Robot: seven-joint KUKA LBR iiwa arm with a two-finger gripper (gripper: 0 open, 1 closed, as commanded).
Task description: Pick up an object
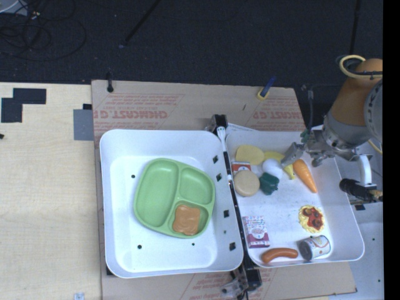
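Note:
My gripper (306, 154) hangs over the back of the right bin (350, 230), at the end of the grey arm with the orange band (353, 95). Its fingers (291, 154) are spread open, and nothing is held between them. Just below the fingertips an orange carrot (305, 175) lies on the bin floor, its upper end close to the gap. To the gripper's left are a white egg-shaped piece (272, 166), a yellow piece (250, 154) and a dark green piece (269, 182).
The right bin also holds a beige bun (246, 183), a small red box (240, 166), a pink carton (255, 231), a sausage (279, 254), a can (315, 247) and a red-topped disc (311, 218). In the left bin (119, 167), a green divided plate (169, 186) carries a brown piece (186, 219).

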